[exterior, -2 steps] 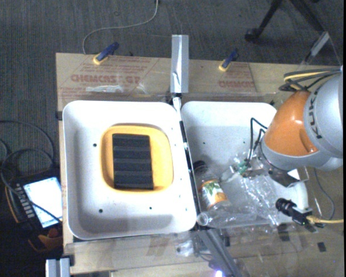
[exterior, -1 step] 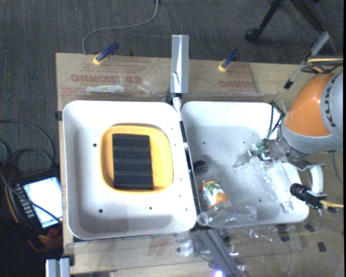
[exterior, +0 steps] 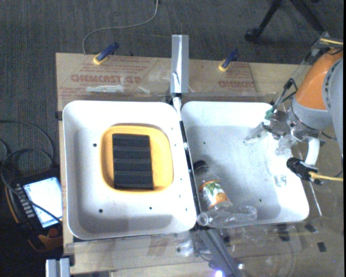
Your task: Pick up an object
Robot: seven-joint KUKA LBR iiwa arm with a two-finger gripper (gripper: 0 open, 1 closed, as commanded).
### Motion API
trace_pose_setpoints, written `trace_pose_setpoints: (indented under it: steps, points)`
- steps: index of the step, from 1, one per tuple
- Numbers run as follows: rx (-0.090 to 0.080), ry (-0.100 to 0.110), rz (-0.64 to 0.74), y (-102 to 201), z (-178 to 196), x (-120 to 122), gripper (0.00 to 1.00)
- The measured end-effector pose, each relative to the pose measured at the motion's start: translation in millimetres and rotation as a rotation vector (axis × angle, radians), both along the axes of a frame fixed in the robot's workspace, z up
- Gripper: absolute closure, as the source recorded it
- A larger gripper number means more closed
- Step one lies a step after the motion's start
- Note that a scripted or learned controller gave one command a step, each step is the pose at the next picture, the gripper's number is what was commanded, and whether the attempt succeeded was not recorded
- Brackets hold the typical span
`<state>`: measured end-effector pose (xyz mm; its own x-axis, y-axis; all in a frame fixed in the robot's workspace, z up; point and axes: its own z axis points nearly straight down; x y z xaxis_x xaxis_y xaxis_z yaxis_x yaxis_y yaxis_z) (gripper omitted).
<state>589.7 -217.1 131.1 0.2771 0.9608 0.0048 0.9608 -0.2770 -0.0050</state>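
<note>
Clear plastic with an orange label makes up the bottle [exterior: 212, 194], which lies on its side in the right bin [exterior: 236, 126], against that bin's left wall and close to its near-left corner. Its long axis runs from upper left to lower right in the camera view, with the dark cap [exterior: 200, 167] pointing toward the far left and the base toward the near edge. The label wraps the middle of the body; the rest of the bottle is see-through, so the white floor shows through it.

Just beyond the bottle's base, along the near edge of the same bin, lies a crumpled piece of clear plastic [exterior: 230, 216], touching or nearly touching the bottle; I cannot tell which.

The gripper [exterior: 277, 130] hangs over the far-right part of the right bin, well apart from the bottle. Its pale, translucent fingers blur against the white floor, so I cannot tell how far apart they stand, and nothing can be made out between them. Behind it the arm's orange band [exterior: 311, 91] shows at the right side of the view.

The left bin [exterior: 81, 126] holds a yellow tray [exterior: 106, 154] with a black ribbed block [exterior: 131, 161] lying in it.
</note>
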Motion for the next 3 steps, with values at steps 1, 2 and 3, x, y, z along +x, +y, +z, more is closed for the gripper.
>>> trace_pose_setpoints:
  steps: [1, 2, 3]
  points:
    - [-0.004, 0.003, 0.002, 0.4, 8.9, -0.1, 1.0]
    - [-0.009, -0.001, -0.072, 99.5, 112.6, 6.1, 1.0]
    - [-0.014, 0.001, -0.072, 98.5, 121.0, 6.0, 1.0]
